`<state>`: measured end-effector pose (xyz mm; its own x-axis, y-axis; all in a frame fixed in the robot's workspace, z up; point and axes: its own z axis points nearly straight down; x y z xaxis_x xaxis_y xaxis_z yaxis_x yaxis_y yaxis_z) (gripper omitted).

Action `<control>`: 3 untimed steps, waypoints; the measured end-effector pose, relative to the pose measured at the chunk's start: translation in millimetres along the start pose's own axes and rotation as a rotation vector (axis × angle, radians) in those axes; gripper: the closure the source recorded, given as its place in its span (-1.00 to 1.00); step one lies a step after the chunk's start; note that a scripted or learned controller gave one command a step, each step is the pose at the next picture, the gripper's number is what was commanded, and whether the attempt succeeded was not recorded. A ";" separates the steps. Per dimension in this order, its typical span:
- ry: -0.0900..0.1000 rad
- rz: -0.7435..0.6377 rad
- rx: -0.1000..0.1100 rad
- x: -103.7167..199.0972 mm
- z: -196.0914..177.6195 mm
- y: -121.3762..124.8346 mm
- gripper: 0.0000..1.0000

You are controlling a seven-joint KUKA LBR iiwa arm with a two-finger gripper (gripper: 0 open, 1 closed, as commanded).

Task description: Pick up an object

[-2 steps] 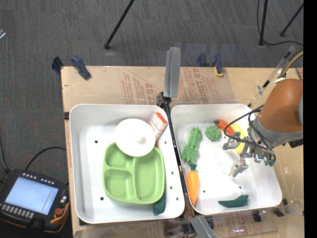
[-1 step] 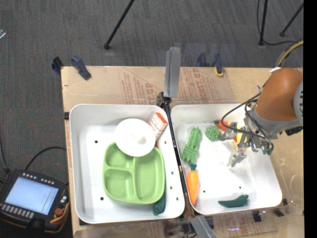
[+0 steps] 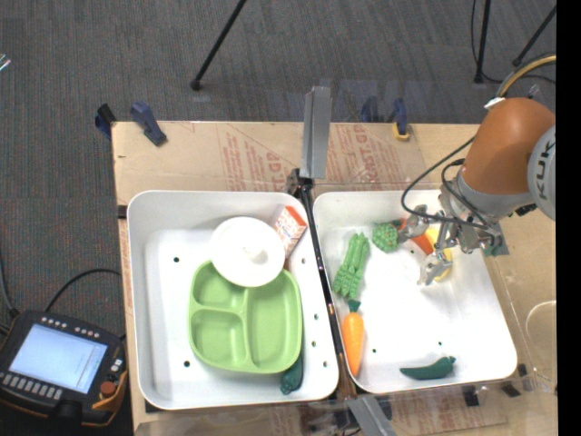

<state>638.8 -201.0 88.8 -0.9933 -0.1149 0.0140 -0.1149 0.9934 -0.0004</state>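
From the camera view, my end effector (image 3: 434,263) hangs low in the right bin (image 3: 472,334), beside a yellow toy (image 3: 444,271); open or shut, I cannot tell. The toy looks light, stiff and slick, so I'd grasp its middle.

A teach pendant (image 3: 62,363) with a lit screen was seen at the lower left of the frame, its cable trailing upward. Blue clamps (image 3: 147,122) were fixed along the bench's (image 3: 227,157) far edge, and tripod legs (image 3: 222,33) were spread across the grey carpet (image 3: 91,44) above.
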 end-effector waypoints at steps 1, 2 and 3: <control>-0.021 -0.002 0.002 -5.0 -12.5 2.1 1.00; -0.033 0.044 0.003 -6.0 -149.8 56.8 1.00; -0.021 0.070 -0.003 -21.9 -167.6 146.7 1.00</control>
<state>646.0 -52.5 256.0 -0.9990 -0.0451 -0.0064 -0.0452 0.9990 0.0029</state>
